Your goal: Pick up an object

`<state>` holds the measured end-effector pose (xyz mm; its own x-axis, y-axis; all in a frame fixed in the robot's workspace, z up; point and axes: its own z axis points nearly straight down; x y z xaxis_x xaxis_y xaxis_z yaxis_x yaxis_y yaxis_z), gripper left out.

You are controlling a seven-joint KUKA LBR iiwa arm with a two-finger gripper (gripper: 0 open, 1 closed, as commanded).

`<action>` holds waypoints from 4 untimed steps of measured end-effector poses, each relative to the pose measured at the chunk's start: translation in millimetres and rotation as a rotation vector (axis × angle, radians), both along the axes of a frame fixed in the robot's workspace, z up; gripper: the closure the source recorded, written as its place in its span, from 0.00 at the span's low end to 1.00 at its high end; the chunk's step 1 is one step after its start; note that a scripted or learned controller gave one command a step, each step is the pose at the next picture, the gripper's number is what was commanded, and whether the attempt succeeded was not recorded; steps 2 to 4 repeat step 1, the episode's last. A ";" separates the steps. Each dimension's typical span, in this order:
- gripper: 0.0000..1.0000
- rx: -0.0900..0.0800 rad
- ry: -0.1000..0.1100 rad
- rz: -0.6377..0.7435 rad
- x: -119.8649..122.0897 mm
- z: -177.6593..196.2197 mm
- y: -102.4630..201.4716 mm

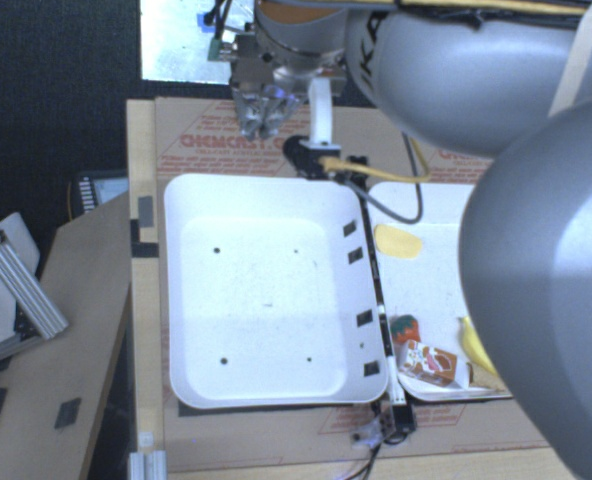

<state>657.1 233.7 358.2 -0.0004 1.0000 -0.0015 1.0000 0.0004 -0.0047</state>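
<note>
My gripper (262, 118) hangs above the far edge of the left bin (191, 208), over the cardboard behind it. Its fingers point down, close together, with nothing visible between them. In the right bin (431, 268) lie a flat yellow piece (398, 241), a small orange and green thing (405, 326), a red and white packet (432, 363) and a yellow object (478, 351) partly hidden under the arm.
The grey arm (496, 88) covers the upper right and much of the right bin. A black divider with clips (368, 288) runs between the bins. A cable (396, 183) loops behind the right bin. An aluminium rail (16, 278) stands at the left.
</note>
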 end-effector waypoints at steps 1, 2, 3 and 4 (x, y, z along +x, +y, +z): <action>1.00 0.001 -0.006 0.001 11.5 -14.3 0.6; 1.00 0.001 -0.006 0.001 11.5 -14.3 0.6; 1.00 0.001 -0.006 0.001 11.5 -14.3 0.6; 1.00 0.001 -0.006 0.001 11.5 -14.3 0.6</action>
